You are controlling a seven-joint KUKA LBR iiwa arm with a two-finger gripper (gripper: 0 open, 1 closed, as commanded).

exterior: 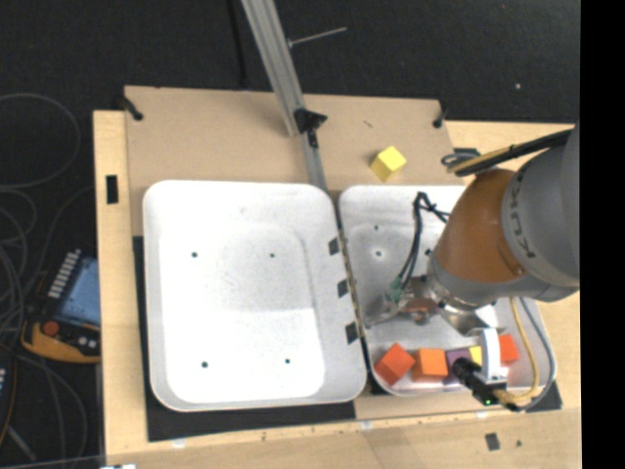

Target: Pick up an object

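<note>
Overhead view of the bench with two white bins side by side. The arm [508, 233], grey with an orange band above the wrist, enters from the right and bends down over the right bin [376, 213]. The claw [415, 306] sits low inside that bin, close to the wall it shares with the left bin [234, 291]. Whether the claw is wide, narrow or holding anything cannot be told, since the wrist and a tangle of cable cover its tip. A small reddish-brown patch shows at the claw, but it cannot be made out as an object.

The things to be picked lie in a cluster along the near wall of the right bin, below the claw and to its right in the view. An orange block [395, 362] lies just below the claw and is the closest of them. A second orange block [432, 362] lies just beside the first, further right. A purple piece [459, 368] and a yellow piece [476, 357] follow in the same row. A red-orange block [508, 348] lies furthest right of the claw, under the arm's wrist. All of them rest on the bin floor (none is raised).

A yellow cube [388, 162] rests on the bare bench [215, 135], outside both bins, well above the claw in the view. A metal pole [278, 57] slants in from the top edge, up and left of the claw, and its lower end reaches the gap between the bins. A handheld pendant [68, 306] lies on the dark floor far left of the claw, beyond the left bin.
</note>
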